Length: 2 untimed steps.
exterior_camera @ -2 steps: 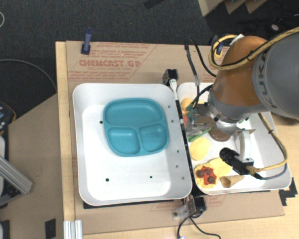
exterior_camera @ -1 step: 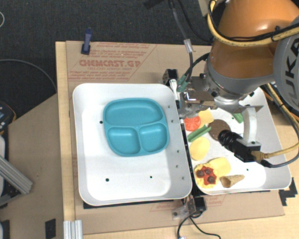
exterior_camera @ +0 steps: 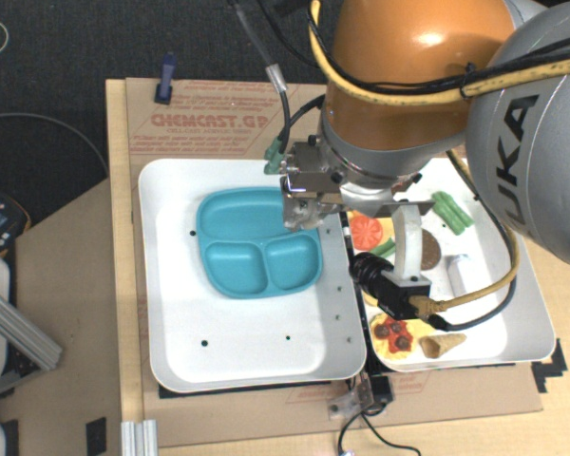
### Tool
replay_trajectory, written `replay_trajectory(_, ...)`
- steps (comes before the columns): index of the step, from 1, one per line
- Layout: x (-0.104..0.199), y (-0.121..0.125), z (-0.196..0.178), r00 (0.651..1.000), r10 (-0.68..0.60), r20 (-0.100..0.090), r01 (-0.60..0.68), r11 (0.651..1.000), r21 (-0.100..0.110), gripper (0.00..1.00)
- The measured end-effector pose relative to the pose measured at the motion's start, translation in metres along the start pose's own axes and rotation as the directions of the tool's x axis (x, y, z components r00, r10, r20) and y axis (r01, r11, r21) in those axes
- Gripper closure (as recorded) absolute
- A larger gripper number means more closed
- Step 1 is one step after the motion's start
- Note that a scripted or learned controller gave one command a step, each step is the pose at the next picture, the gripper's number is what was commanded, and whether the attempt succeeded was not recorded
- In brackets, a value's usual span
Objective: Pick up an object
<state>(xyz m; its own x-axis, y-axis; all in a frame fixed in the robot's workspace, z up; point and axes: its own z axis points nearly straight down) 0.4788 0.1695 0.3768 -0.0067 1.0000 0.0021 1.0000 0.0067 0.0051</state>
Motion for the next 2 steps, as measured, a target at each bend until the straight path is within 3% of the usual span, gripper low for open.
replay_trajectory(1, -0.123, -0.002, 0.093, 1.0, 0.021, 0.007, -0.021, 1.0, 0.015, 1.0)
replay_trajectory(2, -0.101, 0.001, -0.026, 1.0, 0.003, -0.001, -0.003, 1.0, -0.01, 1.0)
